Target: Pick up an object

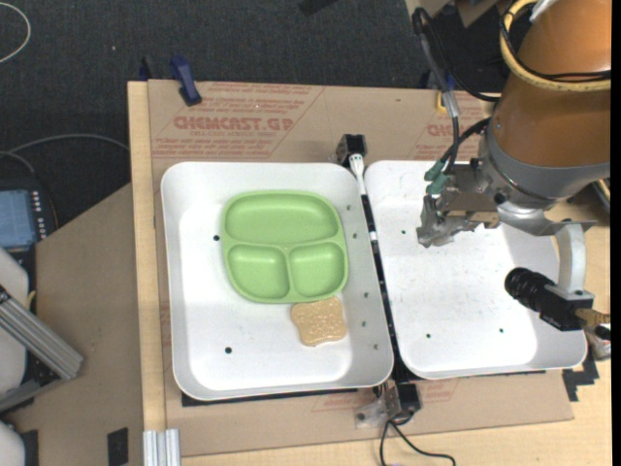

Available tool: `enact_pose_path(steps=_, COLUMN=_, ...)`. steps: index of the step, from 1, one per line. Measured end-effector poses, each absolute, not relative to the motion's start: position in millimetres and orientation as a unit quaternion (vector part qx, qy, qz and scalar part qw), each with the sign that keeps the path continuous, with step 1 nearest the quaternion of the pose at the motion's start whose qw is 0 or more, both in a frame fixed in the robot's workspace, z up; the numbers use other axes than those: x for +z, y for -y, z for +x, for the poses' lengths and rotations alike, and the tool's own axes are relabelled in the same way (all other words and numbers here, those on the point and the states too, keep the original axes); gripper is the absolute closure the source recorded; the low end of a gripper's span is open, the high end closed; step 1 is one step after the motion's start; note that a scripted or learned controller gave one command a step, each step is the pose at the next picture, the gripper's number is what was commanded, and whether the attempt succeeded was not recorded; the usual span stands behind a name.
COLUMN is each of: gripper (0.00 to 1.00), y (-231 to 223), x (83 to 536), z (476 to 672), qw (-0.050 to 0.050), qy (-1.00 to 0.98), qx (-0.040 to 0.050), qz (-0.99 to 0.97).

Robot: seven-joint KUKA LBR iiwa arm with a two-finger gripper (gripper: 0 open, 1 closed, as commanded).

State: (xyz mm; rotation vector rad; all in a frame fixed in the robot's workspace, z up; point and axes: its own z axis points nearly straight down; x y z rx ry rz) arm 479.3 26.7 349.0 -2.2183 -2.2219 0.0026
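The object nearest at hand for picking, a tan, rough-surfaced, toast-shaped piece [319, 322] with rounded corners, lies flat in the left bin [190, 289], at about 8 o'clock from the gripper and well apart from it, across the divide between the 2 bins.

The gripper [438, 231] hangs over the right bin [456, 352], toward that bin's 11 o'clock corner, and from here I cannot tell whether it is apart or together; it is a small grey metal cluster with cables running up into the wrist. Nothing can be seen between it. Above it, at 2 o'clock, bulks the arm [553, 105], smooth grey with a glossy orange band.

The floor of the right bin is bare white plastic speckled with fine dark flecks, open all round beneath the gripper down to the 6 o'clock rim. At 4 o'clock from the gripper a black cylindrical fitting [537, 294] sits at the bin's right edge.

In the left bin, a pale green plate [285, 245] with 3 compartments, 1 wide and 2 smaller, smooth and rounded, lies near the middle. The tan piece touches or just overlaps its 5 o'clock edge. Free white floor remains along the left bin's 9 o'clock and 6 o'clock sides.

Both bins rest on a brown cardboard sheet [243, 119] with red print.
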Motion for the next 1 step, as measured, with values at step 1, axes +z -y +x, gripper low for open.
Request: enact_pose_path(steps=1, gripper=1.0, y=-67.9, x=389.7, z=479.7, qw=-0.001, qy=0.709, qx=-0.0025, qz=-0.705)
